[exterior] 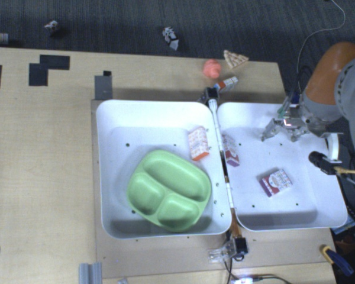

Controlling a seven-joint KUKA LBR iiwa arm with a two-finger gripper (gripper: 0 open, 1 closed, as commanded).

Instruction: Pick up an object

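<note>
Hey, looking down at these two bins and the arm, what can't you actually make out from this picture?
- Gripper, camera view: too small and blurred to judge its state.
- Red and white packet in the right bin: print too small to read.
- Packet at the divider: partly hidden by the bin wall.
- Arm: cut off by the right edge.
- Green tray: hides the left bin floor beneath it.

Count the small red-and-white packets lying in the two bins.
3: one packet in the left bin above the green tray, one by the divider, one mid right bin.
</note>
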